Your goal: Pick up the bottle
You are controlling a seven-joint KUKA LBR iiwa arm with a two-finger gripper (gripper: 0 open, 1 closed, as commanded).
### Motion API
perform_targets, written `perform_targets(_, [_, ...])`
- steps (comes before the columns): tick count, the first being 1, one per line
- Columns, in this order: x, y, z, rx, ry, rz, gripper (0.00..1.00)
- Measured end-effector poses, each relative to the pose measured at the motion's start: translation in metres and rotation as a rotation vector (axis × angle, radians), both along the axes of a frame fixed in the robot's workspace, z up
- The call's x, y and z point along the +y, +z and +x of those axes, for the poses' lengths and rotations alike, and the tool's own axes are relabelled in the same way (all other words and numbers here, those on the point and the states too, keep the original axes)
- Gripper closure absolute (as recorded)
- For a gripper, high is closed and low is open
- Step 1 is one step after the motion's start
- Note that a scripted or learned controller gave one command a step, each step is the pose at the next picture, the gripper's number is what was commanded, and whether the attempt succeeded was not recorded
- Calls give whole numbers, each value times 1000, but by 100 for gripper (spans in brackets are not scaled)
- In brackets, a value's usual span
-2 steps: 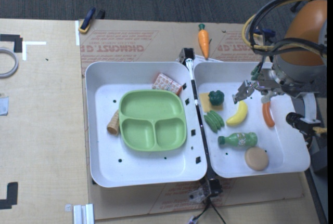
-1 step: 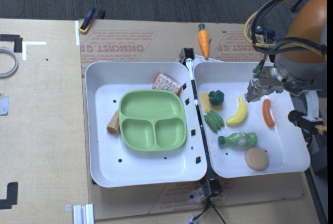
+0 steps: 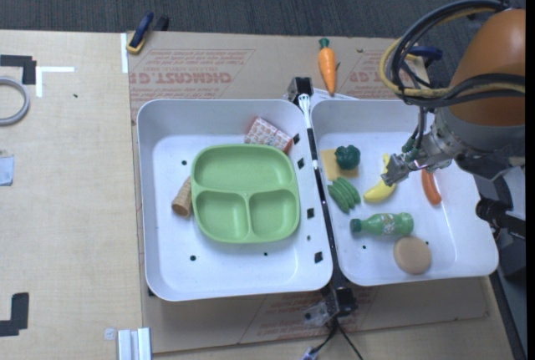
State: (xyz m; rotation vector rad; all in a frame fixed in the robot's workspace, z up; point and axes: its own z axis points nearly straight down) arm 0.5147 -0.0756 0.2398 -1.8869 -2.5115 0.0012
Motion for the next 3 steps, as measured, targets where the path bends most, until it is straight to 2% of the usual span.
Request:
perform_targets(1, [49,-31,-33,0,-20,0,100])
perform_targets(2, [96,-17,-37,-1,63,0,100])
perform_targets(3, [161,-34,-37,1,-133,-1,100])
